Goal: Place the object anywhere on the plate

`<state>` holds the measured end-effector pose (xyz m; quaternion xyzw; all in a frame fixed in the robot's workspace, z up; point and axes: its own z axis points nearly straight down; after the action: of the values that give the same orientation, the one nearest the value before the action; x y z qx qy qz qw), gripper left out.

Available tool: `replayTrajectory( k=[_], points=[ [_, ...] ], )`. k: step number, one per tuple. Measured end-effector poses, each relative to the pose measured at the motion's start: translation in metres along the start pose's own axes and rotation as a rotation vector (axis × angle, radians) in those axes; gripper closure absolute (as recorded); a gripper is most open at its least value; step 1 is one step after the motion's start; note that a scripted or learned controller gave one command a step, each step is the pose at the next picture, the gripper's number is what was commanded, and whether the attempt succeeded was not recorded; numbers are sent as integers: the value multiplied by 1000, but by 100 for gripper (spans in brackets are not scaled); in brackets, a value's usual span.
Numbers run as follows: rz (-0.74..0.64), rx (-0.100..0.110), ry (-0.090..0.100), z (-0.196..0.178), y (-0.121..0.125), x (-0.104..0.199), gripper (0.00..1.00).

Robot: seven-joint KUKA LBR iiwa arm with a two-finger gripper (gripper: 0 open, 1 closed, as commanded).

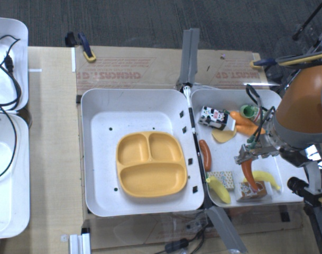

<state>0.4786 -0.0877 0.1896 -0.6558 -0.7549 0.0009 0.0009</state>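
Camera view, right bin (287, 197): orange stick (248, 174) standing just under gripper (249, 157), grasp unconfirmed, claw state cannot tell. Banana (267, 178) at 3 o'clock, sausage (205, 154) at 9, carrot (244, 125) at 12. Step: pickup. Next: lift clear, carry toward 9 o'clock to plate (151, 164) in left bin (100, 142).

Single fixed camera overhead, slanted down, mid-distance; both bins framed: left bin (92, 142), right bin (272, 97).
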Motion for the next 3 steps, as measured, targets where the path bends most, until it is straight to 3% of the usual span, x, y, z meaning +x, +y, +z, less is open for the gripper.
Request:
replayTrajectory(
  k=[1, 2, 3],
  points=[
    [-392, 1, -1, 0, 41, 69, 100],
    [-592, 1, -1, -42, 94, 137, 100],
    [-640, 2, -2, -31, 133, 109, 100]
  ],
)
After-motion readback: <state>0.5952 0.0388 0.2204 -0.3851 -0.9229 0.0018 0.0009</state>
